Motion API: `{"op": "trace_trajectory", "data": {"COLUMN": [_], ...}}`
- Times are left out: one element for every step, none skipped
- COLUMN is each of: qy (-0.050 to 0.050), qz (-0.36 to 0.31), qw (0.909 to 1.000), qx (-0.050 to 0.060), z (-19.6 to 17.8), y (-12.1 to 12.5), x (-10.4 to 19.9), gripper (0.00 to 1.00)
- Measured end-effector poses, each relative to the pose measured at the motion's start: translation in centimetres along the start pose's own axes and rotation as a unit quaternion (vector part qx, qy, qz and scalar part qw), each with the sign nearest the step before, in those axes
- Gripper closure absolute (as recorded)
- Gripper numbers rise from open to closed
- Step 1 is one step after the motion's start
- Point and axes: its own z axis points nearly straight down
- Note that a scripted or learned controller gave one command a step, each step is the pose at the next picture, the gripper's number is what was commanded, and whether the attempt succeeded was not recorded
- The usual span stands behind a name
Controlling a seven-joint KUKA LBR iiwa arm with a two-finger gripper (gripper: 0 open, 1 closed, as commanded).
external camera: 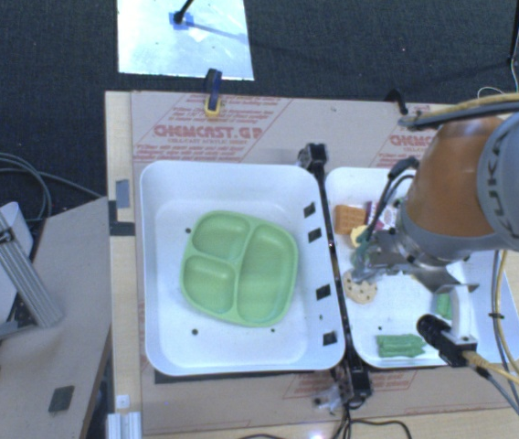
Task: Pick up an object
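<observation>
**Arm low over the right bin, grip unreadable**

From my feed, the arm (465,186) reaches in from the right of the frame and covers much of the right bin (492,355). Its gripper (366,262) sits low near that bin's left side, just above a round tan perforated disc (360,291). I cannot tell how the gripper is set or whether it has anything. An orange block (350,218) lies toward the bin's upper left, with a small yellow piece (359,236) just below it. A green rectangular piece (399,345) lies at the bin's lower middle. At frame centre, the left bin (164,337) carries a green divided plate (239,267), lying flat, well apart from the gripper.
</observation>
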Motion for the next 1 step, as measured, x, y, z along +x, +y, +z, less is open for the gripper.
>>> {"op": "trace_trajectory", "data": {"qy": [-0.002], "qz": [0.007], "qw": [1.0], "qx": [0.001], "z": [2.31], "y": [2.71], "x": [-6.11], "gripper": [0.0]}}
